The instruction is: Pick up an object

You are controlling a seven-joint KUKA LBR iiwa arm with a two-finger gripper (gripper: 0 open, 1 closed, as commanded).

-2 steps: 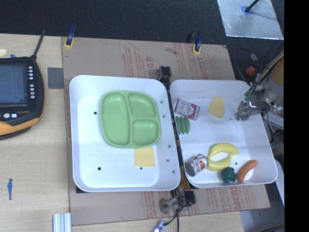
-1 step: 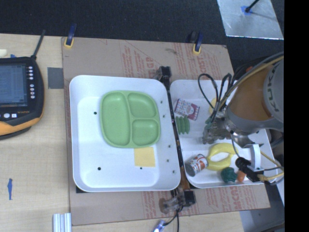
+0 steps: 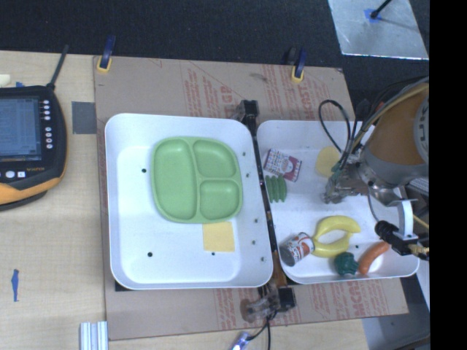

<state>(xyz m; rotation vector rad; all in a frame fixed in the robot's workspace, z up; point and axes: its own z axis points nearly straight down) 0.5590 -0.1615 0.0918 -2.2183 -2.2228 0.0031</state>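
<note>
End effector [image 3: 337,193] low in right bin [image 3: 306,131], grip state cannot tell, yellow banana toy [image 3: 336,235] just below, red-white packet [image 3: 282,164] to left.

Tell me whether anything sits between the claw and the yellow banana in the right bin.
Nothing visible does. The claw hangs over bare white floor of the right bin, and the yellow banana lies just below it in the view, with only open bin floor between them.

Around a yellow banana-shaped toy [image 3: 336,235] in the right bin [image 3: 306,133]: a small can [image 3: 298,248] lies tipped just left, a green-and-orange carrot [image 3: 361,261] below-right, a red-white packet [image 3: 282,164] and green ridged piece [image 3: 276,189] up-left.
</note>
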